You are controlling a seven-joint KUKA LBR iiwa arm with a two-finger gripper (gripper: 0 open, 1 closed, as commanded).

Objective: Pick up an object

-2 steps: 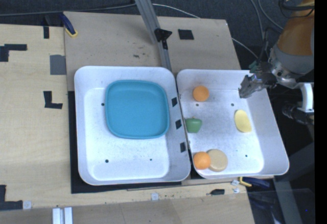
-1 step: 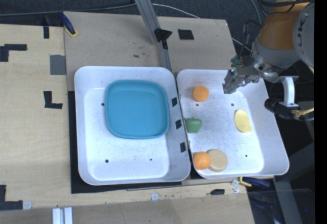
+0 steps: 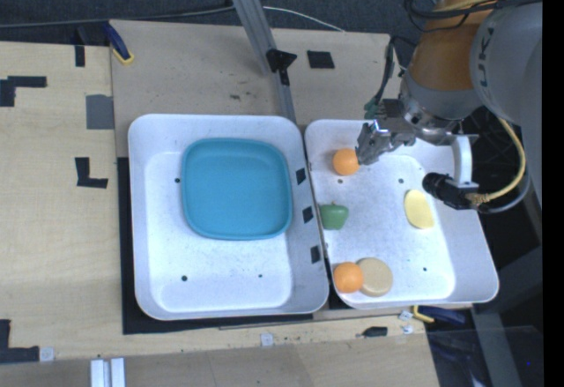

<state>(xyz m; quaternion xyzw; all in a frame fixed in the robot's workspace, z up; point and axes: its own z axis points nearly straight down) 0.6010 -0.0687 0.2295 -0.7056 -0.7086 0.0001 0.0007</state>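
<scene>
So the jaws point(image 3: 368, 147) are down in the right bin point(image 3: 458, 284), parked just to the right of the small orange ball point(image 3: 345, 162) near the bin's top-left corner. From this angle I honestly can't tell how far apart they are or whether they've got anything; the ball looks like it's sitting on the bin floor right next to them, maybe touching, not clearly clamped in between.

Progress-wise, I'd call this the approach/grasp stage at best. Nothing looks lifted. Everything in the right bin seems to be lying flat: a green piece point(image 3: 333, 216) by the left wall, a yellow lemon-looking thing point(image 3: 419, 208) over toward the right side, and down at the front a second orange ball point(image 3: 348, 277) touching a tan round disc point(image 3: 375, 276). The left bin point(image 3: 159, 288) just has a blue plate point(image 3: 236, 188) in it (well away from the arm, so probably not the target).

What's left, as far as I can judge: actually close on the ball, then raise it clear of the bin. If the jaws are off to one side like they look, the ball could just roll away.
</scene>
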